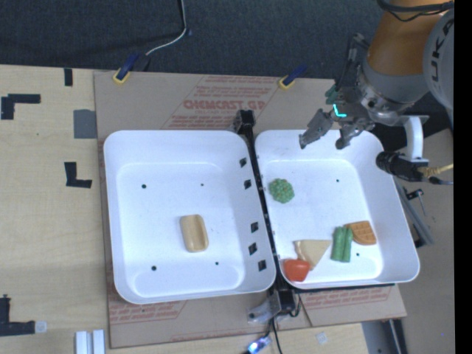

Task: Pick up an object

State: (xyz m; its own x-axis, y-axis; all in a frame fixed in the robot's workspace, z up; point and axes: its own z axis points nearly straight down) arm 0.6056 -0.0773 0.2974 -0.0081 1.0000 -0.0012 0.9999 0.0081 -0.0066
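The gripper (325, 139) hangs above the far edge of the right bin (391, 220), its two fingers spread apart with nothing between them. No object is lifted yet, so the pick looks barely begun. The closest candidate, a green broccoli-like piece (281, 190), lies near the right bin's left wall. A green stick (341, 243), an orange cracker-like piece (363, 232), a pale wedge (313, 251) and a red piece (296, 270) cluster toward its near edge. A tan bread-like piece (195, 232) lies in the left bin (125, 198). The descent, closing and lift all remain.
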